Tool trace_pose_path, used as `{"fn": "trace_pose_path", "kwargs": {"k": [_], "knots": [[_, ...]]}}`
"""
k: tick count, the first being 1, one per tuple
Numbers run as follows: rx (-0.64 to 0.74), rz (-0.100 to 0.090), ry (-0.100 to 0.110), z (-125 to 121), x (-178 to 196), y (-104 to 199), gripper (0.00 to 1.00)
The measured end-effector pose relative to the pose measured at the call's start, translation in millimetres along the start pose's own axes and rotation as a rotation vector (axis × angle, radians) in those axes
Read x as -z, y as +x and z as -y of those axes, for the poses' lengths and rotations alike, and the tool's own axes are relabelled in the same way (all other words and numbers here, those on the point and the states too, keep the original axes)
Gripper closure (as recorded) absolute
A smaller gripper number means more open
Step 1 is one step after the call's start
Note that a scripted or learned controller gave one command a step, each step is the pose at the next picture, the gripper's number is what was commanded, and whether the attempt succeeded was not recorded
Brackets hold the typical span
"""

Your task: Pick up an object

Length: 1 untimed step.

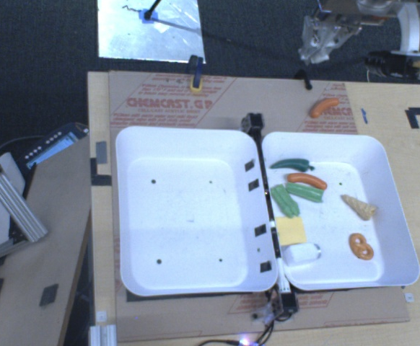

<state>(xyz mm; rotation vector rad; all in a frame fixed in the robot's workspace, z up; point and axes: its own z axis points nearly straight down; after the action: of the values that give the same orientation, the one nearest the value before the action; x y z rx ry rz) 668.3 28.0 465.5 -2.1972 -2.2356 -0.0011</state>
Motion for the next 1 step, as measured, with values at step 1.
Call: {"fn": "trace_pose_path", "kwargs": {"k": [1], "knots": [[-0.011,0.005,-0.015,0.6,74.6,-8.3,1.0]]}}
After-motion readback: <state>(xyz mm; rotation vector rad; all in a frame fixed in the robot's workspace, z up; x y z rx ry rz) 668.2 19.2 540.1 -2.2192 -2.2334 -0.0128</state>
